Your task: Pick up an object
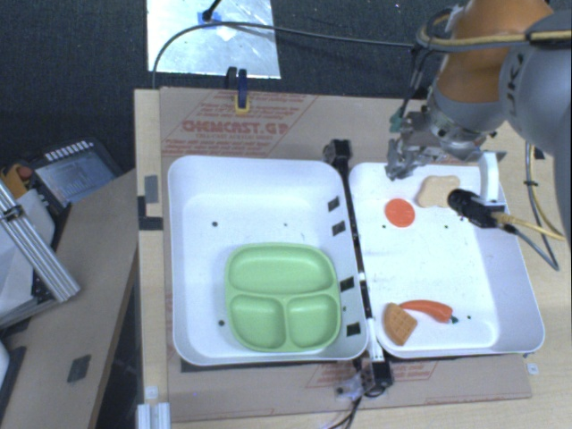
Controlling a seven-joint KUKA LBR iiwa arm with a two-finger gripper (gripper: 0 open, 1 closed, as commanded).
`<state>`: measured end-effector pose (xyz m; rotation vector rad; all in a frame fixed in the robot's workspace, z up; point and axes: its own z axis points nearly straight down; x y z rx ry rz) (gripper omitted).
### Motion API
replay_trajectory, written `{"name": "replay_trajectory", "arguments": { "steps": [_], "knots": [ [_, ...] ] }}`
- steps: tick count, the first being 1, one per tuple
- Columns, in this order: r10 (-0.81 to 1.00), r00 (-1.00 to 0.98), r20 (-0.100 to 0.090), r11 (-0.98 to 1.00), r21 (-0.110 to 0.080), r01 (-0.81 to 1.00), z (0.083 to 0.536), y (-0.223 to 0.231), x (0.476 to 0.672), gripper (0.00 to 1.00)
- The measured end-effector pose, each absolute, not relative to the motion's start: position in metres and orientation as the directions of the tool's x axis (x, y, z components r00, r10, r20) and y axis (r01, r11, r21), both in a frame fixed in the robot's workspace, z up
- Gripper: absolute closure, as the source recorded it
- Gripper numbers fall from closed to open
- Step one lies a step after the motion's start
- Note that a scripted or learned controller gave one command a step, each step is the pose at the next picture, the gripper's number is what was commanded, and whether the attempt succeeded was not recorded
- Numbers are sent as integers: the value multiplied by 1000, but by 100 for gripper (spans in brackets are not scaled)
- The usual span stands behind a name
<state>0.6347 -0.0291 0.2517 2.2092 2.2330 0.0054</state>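
The right bin (pixel 509 284) holds a flat red disc (pixel 399 213) near its far left, a beige bread-shaped piece (pixel 435 190) just right of the disc, and at the near edge an orange chili pepper (pixel 429 310) beside a tan waffle piece (pixel 399 324). My gripper (pixel 401 165) hangs over the far left corner of the right bin, above and behind the red disc, left of the beige piece. Nothing shows between its fingers.
The left bin (pixel 192 239) carries a green divided plate (pixel 281 297) in its near right part. A black divider (pixel 349 231) runs between the bins. Cardboard lies under both bins, and a grey device (pixel 76 175) sits on the bench at the left.
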Motion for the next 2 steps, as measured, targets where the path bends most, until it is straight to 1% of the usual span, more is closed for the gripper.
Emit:
{"name": "replay_trajectory", "arguments": {
  "steps": [1, 2],
  "knots": [
    [1000, -11, 2, 11, 4, 1000, 250, 31, 651, 100],
    [1000, -9, 2, 9, 2, 1000, 241, 78, 665, 100]
  ]
}}
